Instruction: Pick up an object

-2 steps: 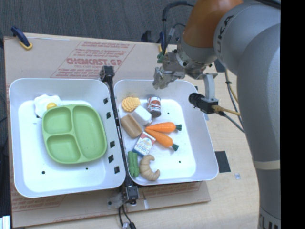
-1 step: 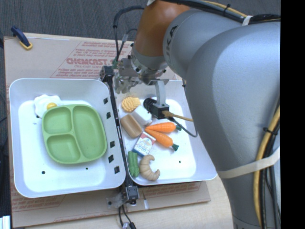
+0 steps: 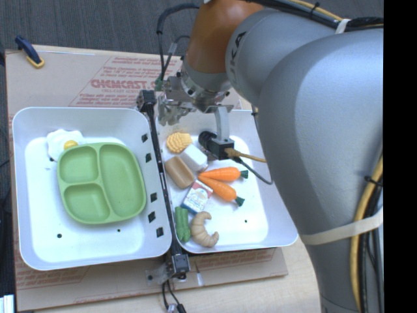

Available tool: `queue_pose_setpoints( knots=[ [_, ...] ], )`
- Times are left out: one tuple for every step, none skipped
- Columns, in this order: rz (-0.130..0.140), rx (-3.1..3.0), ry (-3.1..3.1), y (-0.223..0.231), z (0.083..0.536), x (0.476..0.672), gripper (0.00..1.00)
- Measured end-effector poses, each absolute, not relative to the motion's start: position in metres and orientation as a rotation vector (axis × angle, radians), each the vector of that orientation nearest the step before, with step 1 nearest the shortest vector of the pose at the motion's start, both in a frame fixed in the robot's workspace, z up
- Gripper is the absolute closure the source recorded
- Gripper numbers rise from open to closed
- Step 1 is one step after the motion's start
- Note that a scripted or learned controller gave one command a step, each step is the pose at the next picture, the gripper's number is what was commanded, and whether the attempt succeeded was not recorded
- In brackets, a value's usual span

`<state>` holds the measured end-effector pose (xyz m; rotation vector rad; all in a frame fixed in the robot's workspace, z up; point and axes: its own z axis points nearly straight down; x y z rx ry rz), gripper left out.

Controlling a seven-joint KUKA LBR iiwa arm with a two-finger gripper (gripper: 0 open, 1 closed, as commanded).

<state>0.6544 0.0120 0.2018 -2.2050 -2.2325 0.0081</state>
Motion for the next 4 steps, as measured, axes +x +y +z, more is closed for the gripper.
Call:
queue_pose_setpoints(
  knots=[
    [0.005,-2.214,-2.227,-0.012,0.242,0.559,1.00],
    [0.005,-2.213,-2.227,-0.012,0.242,0.559,0.00],
    [0.006,-2.215,-2.224,-0.131,0.140,0.514,0.00],
    [0.005,-2.207,-2.234,-0.130,0.150,0.516,1.00]
  ],
)
